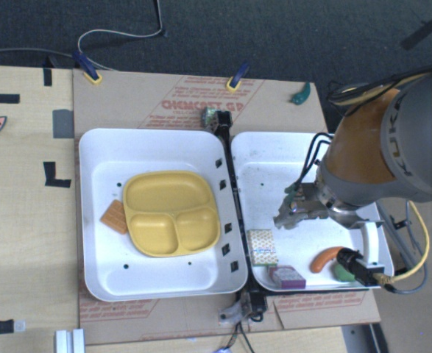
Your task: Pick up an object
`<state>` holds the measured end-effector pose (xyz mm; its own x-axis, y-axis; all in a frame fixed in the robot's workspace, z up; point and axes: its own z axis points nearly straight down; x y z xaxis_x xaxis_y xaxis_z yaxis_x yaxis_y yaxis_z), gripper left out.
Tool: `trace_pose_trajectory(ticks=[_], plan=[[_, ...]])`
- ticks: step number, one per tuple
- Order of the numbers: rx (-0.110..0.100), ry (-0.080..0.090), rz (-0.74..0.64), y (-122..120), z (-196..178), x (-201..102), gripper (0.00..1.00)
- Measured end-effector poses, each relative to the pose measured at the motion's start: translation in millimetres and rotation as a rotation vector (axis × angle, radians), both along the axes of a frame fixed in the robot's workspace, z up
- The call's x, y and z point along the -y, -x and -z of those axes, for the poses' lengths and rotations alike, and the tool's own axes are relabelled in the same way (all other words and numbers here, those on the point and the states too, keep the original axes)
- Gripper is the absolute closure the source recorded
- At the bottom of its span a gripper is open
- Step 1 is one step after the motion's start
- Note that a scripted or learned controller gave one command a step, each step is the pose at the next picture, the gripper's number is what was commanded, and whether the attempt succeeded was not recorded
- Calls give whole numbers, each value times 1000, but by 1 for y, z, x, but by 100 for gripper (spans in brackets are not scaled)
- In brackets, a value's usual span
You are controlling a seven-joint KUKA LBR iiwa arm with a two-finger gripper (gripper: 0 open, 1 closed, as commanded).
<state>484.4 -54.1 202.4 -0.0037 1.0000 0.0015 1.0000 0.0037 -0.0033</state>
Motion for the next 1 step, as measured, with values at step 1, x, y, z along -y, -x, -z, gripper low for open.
trace_pose_trajectory(ticks=[1], plan=[[0, 1, 1, 2, 19, -155, 100]])
